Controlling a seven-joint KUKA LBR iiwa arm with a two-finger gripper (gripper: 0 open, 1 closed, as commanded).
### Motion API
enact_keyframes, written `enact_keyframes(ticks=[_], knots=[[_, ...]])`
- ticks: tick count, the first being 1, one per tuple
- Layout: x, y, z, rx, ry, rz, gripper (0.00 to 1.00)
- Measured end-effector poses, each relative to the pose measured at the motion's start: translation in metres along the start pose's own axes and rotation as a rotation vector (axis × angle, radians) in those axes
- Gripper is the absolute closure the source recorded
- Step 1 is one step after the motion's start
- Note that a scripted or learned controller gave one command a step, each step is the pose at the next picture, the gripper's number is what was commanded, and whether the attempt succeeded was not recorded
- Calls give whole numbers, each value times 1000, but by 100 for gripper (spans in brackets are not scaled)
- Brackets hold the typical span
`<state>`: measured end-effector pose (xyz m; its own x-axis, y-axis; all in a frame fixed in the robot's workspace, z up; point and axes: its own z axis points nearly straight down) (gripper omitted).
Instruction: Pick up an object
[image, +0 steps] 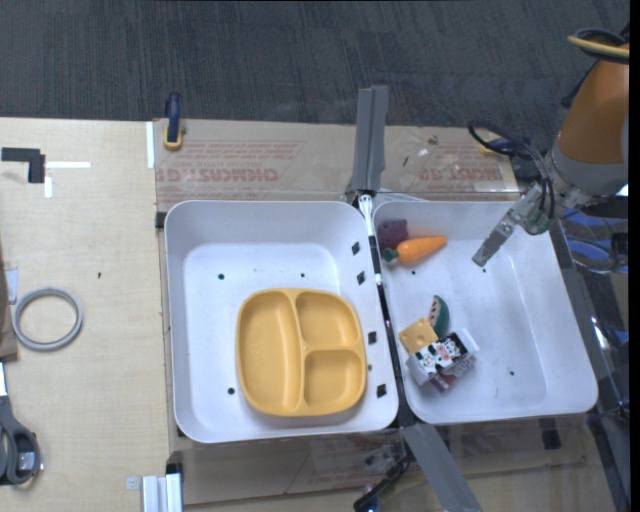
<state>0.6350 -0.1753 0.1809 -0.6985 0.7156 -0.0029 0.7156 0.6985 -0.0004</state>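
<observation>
- Arm comes in from upper R, orange band above the wrist; gripper hangs over the upper part of the R bin, tilted down-left.
- Fingers look drawn close together at the tip, narrow, w/ nothing between them.
- Orange carrot lies in the R bin's upper-left corner area, near the centre divider, left of the gripper and apart from it. A small purple piece sits just beside the carrot's green end, tight vs the bin's back-left corner.
- Lower in the R bin, near its left wall: watermelon slice, a yellow block touching it, and a black-and-white printed item just below; all three clustered.
- Open room: R bin's right half and front-right corner show bare white floor; also a bare strip btwn the carrot and the cluster.
- L bin bears a yellow divided plate, three compartments, sitting toward the front-right, close to the divider wall. Back and left of that bin is bare floor.
- Outside the bins, on the wood bench: grey tape roll at far left, scissors at the lower-left edge, a blue-and-yellow clamp behind the L bin.
</observation>
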Motion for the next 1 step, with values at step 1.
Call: enact_keyframes(ticks=[1], knots=[[9,33,-24,-1,-1,-88,0]])
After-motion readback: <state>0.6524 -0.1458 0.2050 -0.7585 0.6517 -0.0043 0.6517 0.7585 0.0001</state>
